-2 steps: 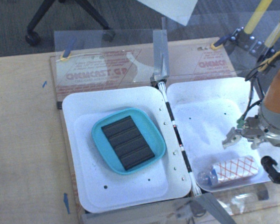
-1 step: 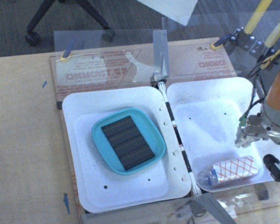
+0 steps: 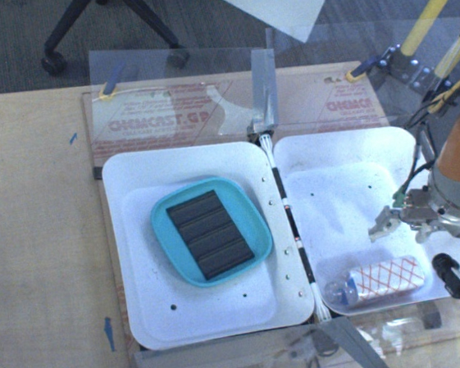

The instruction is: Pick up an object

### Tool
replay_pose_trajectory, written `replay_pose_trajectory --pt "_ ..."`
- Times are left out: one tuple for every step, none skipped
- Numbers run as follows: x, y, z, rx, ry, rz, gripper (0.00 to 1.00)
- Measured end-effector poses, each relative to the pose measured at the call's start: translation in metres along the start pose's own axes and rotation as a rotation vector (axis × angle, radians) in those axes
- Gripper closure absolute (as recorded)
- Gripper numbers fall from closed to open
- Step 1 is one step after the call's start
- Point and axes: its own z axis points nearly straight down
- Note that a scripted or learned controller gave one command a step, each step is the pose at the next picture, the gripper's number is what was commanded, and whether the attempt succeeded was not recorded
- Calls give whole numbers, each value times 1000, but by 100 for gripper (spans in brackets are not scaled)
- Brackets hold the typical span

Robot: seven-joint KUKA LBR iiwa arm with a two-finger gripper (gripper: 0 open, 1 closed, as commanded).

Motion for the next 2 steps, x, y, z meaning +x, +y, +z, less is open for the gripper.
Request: replay_pose_trajectory --pt "54 -21 45 4 3 -189 0" --pt "-11 -9 0 1 1 -153 0"
